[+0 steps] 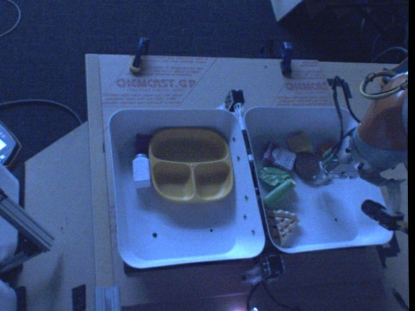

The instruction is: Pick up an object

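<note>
Entry, desk (194, 83) with two bins.

Left bin (123, 238): we log a yellow tray (191, 164) with three wells, and a small white bottle (141, 170) touching its left edge.

Right bin (337, 232): we log a cluster along its left half. A dark disc (306, 165) lies nearest the arm; a red-and-white packet (280, 155) sits to the disc's left; a tan piece (299, 141) lies above it; green pieces (277, 183) lie below the packet; a waffle wedge (284, 225) rests near the bin's front wall.

Arm (382, 135): it reaches in from the right, and the jaws (327, 170) sit low at the disc's right edge. In this dim light we cannot tell whether the jaws stand open or closed, nor whether anything lies between them.

Object for pickup: we judge the disc the likeliest candidate. It lies in the right bin, just beside the jaws on their left, touching or nearly so; we cannot tell which.

Risks, as we judge them:
- The disc looks flat, so the jaws may slide over it or push it leftward into the packet.
- The items crowd together, so a close may catch two things, or nothing.
- An off-centre close at the disc's rim may let it tip and drop on the lift.
</note>
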### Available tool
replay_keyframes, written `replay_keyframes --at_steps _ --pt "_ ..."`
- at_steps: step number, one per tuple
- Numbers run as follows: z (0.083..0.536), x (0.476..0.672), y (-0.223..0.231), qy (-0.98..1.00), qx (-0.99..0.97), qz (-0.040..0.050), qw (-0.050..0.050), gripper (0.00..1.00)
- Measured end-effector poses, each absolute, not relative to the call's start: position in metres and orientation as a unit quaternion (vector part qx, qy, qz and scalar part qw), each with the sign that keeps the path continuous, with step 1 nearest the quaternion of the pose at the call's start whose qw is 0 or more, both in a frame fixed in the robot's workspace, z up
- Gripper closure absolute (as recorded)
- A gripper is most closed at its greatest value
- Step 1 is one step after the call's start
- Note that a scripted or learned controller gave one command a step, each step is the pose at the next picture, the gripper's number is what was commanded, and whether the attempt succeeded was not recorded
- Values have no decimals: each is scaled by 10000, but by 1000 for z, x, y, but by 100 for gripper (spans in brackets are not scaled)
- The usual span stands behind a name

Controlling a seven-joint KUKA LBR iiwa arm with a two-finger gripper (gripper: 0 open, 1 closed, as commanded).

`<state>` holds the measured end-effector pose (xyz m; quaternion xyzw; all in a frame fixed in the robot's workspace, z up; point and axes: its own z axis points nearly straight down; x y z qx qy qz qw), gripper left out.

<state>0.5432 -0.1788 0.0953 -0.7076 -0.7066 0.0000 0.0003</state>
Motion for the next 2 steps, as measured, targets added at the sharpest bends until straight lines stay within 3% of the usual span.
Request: replay_keyframes --at_steps 2 --pt "202 542 -180 -7074 -7068 -14 -39 100"
